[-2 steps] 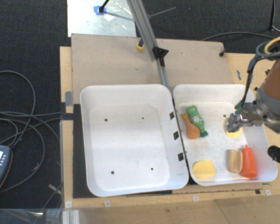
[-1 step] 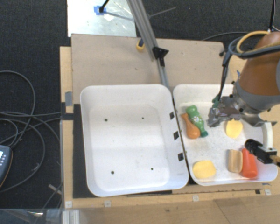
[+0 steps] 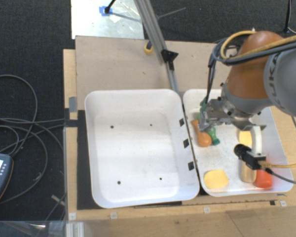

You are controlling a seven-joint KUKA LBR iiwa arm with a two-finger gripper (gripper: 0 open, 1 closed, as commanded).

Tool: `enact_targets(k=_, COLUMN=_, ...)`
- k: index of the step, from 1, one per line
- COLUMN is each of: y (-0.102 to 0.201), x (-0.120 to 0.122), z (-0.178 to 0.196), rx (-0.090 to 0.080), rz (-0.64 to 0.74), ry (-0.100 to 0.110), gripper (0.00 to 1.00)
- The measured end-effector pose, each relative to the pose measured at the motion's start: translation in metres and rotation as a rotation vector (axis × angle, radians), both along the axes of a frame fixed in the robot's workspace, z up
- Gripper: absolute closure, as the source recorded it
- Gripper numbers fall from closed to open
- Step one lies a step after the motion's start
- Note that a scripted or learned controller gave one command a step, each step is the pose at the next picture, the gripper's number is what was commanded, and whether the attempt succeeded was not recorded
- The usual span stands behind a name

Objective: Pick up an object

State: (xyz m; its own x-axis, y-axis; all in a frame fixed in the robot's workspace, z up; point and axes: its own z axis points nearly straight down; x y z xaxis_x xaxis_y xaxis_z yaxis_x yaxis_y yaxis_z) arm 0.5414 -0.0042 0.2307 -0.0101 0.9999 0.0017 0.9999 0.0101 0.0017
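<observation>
claw [image 3: 205,125] — low in the right white bin [image 3: 286,154], over the orange carrot-shaped toy [image 3: 203,138] and green piece [image 3: 213,136] | opening — cannot tell | grip on carrot — cannot tell | yellow round toy [image 3: 216,179] near edge

An orange carrot-like object [image 3: 203,137] is seen lying in the right bin [image 3: 281,174], near its left wall, beside a green piece [image 3: 214,138].
</observation>
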Motion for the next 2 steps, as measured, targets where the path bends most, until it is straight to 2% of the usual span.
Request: enact_targets(k=2, y=0.092, x=0.023, z=0.012, rx=0.001, rz=0.000, ry=-0.001, gripper=1.00)
